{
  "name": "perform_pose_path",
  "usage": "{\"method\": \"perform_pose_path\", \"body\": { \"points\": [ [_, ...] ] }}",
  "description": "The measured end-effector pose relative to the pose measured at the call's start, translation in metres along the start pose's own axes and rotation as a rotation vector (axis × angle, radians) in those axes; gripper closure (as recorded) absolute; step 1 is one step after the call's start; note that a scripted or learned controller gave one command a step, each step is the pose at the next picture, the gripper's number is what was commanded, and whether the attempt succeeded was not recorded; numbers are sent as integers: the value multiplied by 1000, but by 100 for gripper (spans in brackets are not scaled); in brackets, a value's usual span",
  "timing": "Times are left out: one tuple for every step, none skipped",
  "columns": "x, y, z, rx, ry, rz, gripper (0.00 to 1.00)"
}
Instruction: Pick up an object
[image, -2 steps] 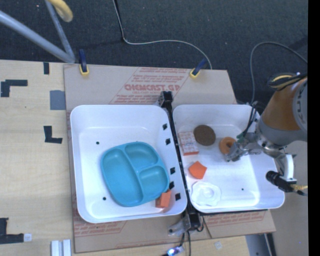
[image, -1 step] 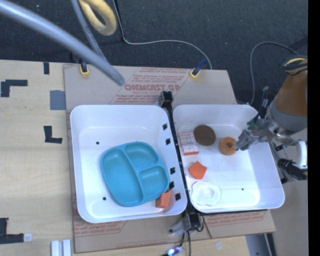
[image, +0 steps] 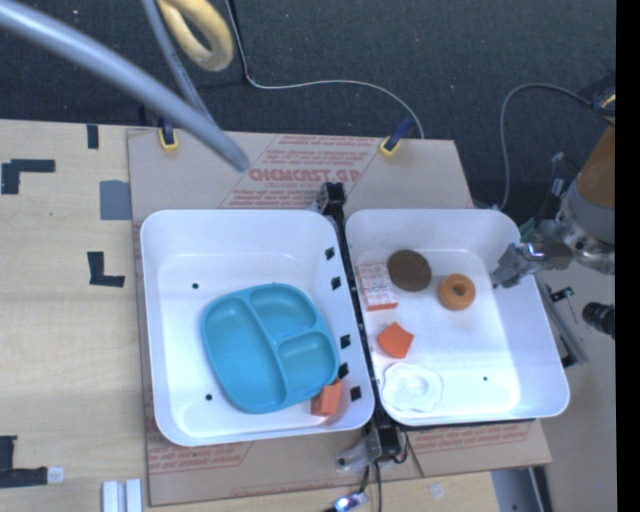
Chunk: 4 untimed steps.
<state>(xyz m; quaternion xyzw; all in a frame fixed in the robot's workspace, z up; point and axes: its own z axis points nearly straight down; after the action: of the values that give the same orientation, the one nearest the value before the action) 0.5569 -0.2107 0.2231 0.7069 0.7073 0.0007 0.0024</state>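
Observation:
The right bin (image: 520, 330) holds a dark brown round cookie (image: 409, 269), a small orange-brown donut (image: 457, 292), an orange block (image: 395, 340), a red-and-white packet (image: 375, 286) and a white lid-like piece (image: 412, 388). In the left bin (image: 170, 300) lies a blue divided plate (image: 268, 345), with a small orange block (image: 327, 399) at its lower right. My gripper (image: 512, 265) hangs over the right bin's right rim, to the right of the donut and apart from it. Nothing shows between its fingers.
Both bins rest on a cardboard sheet (image: 290, 170) held by yellow and blue clamps at its far edge. A black divider clip (image: 333, 195) stands between the bins. A grey pole (image: 130, 75) and a cable cross the top left.

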Motion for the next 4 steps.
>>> {"method": "perform_pose_path", "body": {
  "points": [
    [0, 1, -53, 0, 1, -1, 100],
    [50, -6, -54, 5, 3, -5, 100],
    [112, -11, -41, 7, 3, -5, 100],
    [165, -10, -41, 6, 4, -6, 100]
  ]
}}
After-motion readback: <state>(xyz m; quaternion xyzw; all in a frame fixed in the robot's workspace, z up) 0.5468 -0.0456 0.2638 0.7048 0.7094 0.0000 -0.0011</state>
